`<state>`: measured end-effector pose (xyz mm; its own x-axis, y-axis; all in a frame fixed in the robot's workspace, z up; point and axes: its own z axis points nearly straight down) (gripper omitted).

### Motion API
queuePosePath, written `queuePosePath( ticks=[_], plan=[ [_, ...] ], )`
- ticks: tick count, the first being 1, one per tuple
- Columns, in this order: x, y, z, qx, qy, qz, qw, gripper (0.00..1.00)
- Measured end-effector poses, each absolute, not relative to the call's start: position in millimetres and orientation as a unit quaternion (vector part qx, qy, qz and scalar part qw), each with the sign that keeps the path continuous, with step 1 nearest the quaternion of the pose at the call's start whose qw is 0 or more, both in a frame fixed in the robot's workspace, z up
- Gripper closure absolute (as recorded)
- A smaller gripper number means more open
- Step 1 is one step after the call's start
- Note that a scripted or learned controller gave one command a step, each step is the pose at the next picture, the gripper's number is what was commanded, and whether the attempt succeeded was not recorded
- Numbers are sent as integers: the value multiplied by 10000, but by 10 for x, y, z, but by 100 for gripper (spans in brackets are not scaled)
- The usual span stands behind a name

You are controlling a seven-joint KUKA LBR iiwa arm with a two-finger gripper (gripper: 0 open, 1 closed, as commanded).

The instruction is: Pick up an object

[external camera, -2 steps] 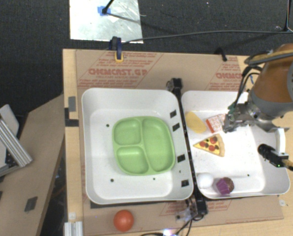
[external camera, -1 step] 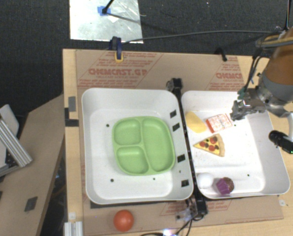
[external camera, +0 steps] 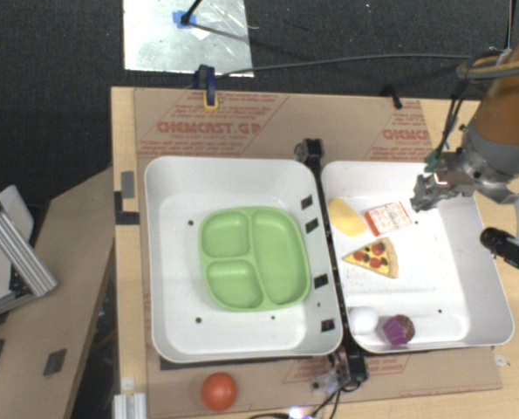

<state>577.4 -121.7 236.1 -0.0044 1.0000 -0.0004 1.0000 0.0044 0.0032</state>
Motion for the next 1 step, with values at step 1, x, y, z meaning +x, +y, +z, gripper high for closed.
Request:
queuePosePath(
  ticks=[1],
  plan=[
    [5857, -654, 2258, 7039, 7103, 12, 1, 100]
  ],
)
